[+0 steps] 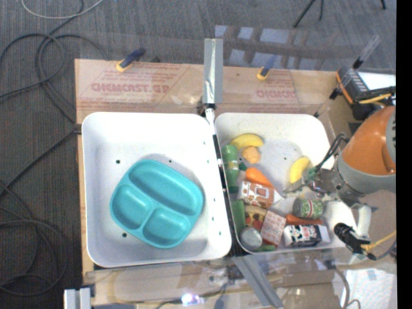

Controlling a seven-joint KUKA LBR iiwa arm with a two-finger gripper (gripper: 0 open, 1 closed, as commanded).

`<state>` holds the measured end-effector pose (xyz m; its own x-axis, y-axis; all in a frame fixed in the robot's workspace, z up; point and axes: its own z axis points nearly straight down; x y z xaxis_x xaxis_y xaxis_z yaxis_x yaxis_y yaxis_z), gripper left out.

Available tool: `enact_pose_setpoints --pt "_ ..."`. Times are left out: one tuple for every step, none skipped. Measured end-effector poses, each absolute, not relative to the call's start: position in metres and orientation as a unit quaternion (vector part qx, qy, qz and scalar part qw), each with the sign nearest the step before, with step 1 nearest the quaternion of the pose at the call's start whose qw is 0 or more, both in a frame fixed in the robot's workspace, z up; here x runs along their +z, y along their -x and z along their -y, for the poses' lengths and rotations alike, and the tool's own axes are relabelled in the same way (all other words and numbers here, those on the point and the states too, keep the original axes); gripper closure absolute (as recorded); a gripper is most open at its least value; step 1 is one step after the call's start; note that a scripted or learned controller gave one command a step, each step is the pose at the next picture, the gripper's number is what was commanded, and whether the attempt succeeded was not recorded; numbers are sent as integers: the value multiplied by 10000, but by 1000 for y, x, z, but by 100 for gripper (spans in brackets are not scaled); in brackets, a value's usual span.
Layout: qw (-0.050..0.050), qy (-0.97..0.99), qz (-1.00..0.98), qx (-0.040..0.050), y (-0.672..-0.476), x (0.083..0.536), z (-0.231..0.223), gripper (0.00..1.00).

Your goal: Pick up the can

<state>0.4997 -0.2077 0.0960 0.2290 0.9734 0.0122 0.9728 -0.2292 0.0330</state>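
From the overhead camera, I come in from the right, and my gripper (313, 187) hangs low over the right bin (280, 122), close above the clutter. How wide my jaws stand I cannot tell from this angle; the wrist and cabling cover them, and nothing shows between them.

The can (308, 207) lies just below and beside my jaws, near the bin's right wall. It is a small round tin with a green label, tipped on its side or leaning; I cannot say which for sure. A banana (299, 170) sits just above it, a carton (302, 235) with a dark print lies just below, and a carrot (255, 175) and a box (255, 194) crowd in from the left.

The left bin (96, 172) carries a teal tray (157, 202), well apart from all this.

Now the handling. I judge the can stiff and unyielding, so I can squeeze firmly without denting it much. The curved wall looks smooth and probably slippery, and it will want to roll. It is likely heavier than the plastic food around it. My best hold, I reckon, is across the round body at its middle, jaws straddling the label. The neighbours leave little room, so a finger could land on the carton.
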Motion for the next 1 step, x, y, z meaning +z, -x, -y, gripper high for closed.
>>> enact_pose_setpoints --pt "147 -7123 -7018 41 -492 93 199 0"
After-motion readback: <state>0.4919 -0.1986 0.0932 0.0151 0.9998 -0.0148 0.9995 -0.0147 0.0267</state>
